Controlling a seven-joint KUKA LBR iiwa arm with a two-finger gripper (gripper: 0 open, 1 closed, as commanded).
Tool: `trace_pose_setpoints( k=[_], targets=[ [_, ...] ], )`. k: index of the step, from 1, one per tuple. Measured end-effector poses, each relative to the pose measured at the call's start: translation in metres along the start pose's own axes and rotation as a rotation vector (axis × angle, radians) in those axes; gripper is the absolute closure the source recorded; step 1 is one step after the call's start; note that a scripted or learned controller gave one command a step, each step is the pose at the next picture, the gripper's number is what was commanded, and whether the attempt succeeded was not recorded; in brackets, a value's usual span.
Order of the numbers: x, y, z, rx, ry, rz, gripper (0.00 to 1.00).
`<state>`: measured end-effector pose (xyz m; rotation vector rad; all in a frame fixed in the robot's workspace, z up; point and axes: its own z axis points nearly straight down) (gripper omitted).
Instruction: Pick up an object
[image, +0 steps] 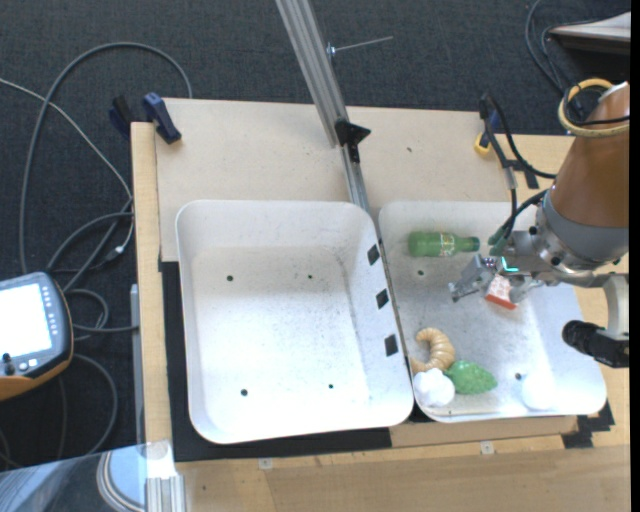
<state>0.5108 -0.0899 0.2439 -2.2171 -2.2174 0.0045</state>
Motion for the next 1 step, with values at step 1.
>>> trace_pose_setpoints(
  k=[1],
  targets=[
    [-0.0002, 0.0008, -0.0016, -0.005, -0.001, 0.0, 0.0]
  ],
)
